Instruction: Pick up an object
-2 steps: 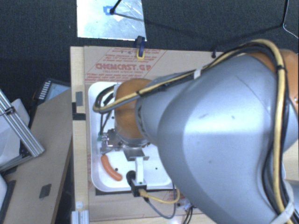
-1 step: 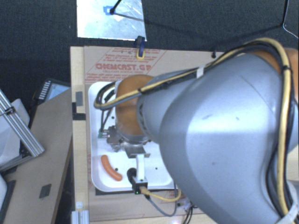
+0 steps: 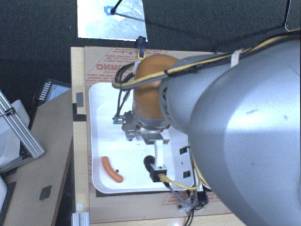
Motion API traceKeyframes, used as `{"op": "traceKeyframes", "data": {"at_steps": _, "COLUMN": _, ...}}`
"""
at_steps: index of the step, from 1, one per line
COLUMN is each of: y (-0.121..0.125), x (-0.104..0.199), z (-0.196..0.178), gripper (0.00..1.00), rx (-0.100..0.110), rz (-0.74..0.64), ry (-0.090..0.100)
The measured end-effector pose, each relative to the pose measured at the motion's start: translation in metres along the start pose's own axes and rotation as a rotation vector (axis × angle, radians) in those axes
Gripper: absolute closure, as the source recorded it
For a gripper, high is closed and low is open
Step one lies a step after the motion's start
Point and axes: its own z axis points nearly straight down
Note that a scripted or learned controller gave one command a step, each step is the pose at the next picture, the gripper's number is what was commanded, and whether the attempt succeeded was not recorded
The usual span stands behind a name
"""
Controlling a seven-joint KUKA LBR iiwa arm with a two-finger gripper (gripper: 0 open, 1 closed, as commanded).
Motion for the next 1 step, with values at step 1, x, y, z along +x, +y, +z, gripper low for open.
{"op": "traceKeyframes", "data": {"at_steps": 1, "y": -0.0211, "x": 0.0328, "z": -0.1299, "gripper": 1.00, "rx": -0.009, "rz": -0.010, "ry": 0.008}}
